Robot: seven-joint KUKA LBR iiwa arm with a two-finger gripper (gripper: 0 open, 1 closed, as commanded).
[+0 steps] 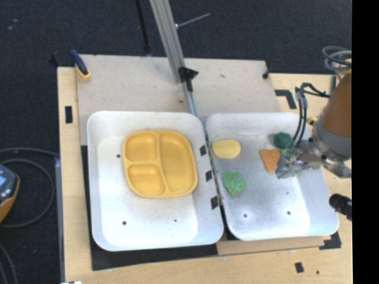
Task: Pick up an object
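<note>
my gripper (pixel 288 165) low over right bin (pixel 266 218), near its right edge, mid-height. whether it grips anything, cannot tell. orange piece (pixel 269 159) just left of gripper, touching or nearly. dark green piece (pixel 282 139) near bin's top right corner, just above gripper. yellow piece (pixel 226 148) by bin's left edge, upper part. light green piece (pixel 234 183) below it, near left edge. left bin (pixel 106 218) carries yellow tray (pixel 160 163), three compartments, at centre.

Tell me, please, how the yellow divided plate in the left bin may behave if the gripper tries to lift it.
The yellow divided plate looks moulded, so probably stiff. It lies flat in the left bin, so tipping or rolling seems unlikely. Its low rim may give little hold.
</note>
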